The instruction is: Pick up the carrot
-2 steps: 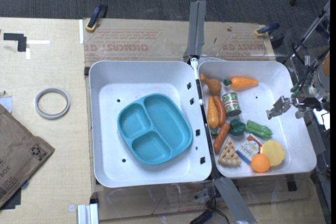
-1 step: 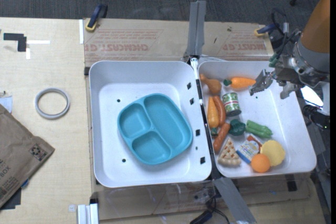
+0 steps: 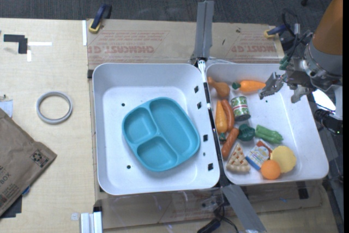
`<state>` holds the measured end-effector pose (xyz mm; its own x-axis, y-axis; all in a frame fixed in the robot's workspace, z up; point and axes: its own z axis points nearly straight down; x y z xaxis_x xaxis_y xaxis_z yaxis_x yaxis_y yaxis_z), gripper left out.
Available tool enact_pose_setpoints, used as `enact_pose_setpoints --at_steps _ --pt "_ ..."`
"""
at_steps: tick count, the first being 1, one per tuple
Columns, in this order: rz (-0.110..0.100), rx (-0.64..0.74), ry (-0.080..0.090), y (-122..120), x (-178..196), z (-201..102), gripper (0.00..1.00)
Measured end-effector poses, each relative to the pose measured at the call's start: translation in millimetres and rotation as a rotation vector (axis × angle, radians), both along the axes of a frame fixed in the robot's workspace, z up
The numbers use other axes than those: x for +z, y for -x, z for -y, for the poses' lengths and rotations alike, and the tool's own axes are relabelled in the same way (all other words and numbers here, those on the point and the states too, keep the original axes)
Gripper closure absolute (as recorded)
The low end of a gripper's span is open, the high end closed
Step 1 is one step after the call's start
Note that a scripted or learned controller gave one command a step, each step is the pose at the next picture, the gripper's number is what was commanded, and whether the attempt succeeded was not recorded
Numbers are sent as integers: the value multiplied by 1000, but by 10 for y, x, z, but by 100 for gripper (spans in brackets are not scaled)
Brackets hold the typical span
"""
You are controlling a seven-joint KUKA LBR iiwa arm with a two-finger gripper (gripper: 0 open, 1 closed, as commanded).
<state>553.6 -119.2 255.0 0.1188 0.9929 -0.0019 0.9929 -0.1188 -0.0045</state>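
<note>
Carrot (image 3: 252, 85) lies near the right bin's (image 3: 305, 117) far edge; the gripper (image 3: 283, 90) hovers just beside it, fingers spread, its arm cut off at right.

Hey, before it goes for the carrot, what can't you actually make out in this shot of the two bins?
- Claw, camera view: too small and blurred to tell its state.
- Arm: cut off by the right edge.
- Carrot: its right tip is crossed by the claw.
- Small can: label too small to read.
- Cardboard box: cut off by the left edge.
</note>
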Motion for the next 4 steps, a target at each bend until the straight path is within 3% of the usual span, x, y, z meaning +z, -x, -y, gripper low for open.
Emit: enact_pose_setpoints --at_steps 1,2,3,4 --pt "0 -219 2 -676 -53 -73 0" --pt "-2 -150 1 -886 -774 228 0" --pt "2 101 -1 -1053 -1645 340 0" --pt "-13 -188 -2 -1020 -1676 650 0"
